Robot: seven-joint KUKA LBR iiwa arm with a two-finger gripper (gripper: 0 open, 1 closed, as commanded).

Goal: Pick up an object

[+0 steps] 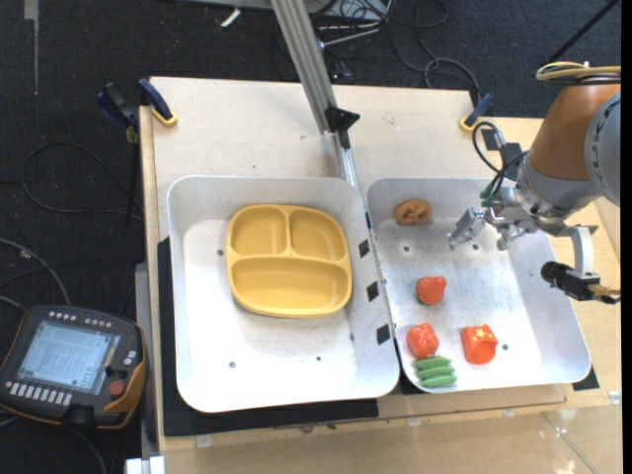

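While spread wide above the right bin (pixel 553 294), gripper (pixel 486 230) holding nothing, near the brown pretzel (pixel 413 211).

The arm (pixel 592 146) is grey with an orange band, yellow cables at its twelve o'clock, and a silver metal end effector (pixel 486 227) with black fittings.

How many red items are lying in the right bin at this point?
3. One red piece sits mid-bin, another lies nearer the front just above the green pea pod, and the third is right of that. None looks hidden.
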